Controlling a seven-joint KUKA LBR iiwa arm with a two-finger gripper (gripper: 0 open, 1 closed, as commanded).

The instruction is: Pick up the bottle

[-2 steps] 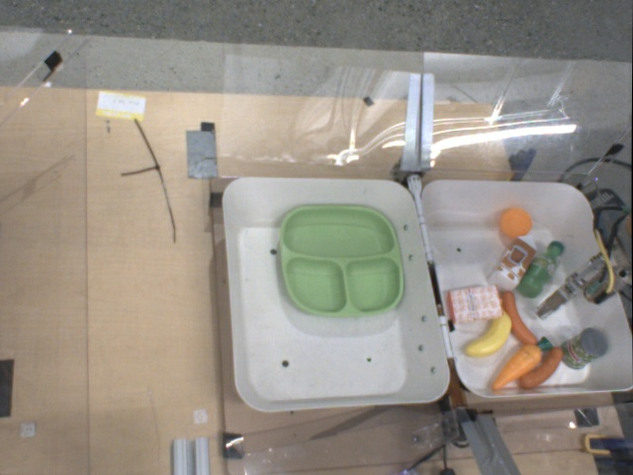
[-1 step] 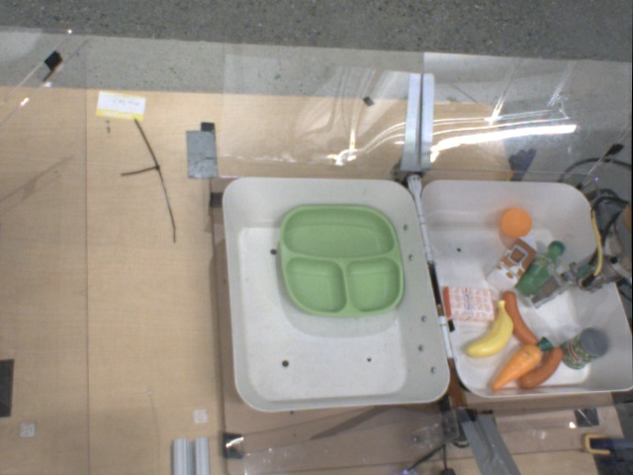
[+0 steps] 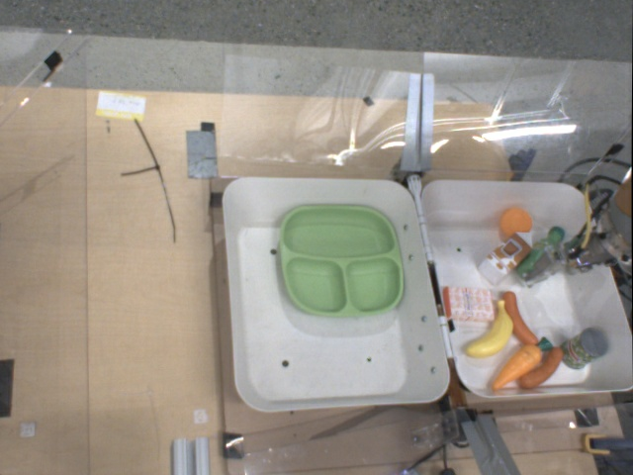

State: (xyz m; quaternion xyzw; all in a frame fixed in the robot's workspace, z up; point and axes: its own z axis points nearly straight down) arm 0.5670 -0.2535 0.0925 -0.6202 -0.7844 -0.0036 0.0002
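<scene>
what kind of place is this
Probably a robot test bench in a lab: two white bins on a wooden bench, a green divided plate, toy food like a banana, clear plastic barriers behind.

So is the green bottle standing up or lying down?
Lying down. The green bottle rests on its side on the right bin's floor, dark cap end toward the gripper.

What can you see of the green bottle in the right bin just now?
The green bottle lies on its side in the right bin, near its far right corner, slanted with its darker cap end pointing up-right. It looks like translucent green plastic. A small white and brown carton sits against its left end, and the orange ball lies just above. The gripper is at its right end; contact is unclear.
</scene>
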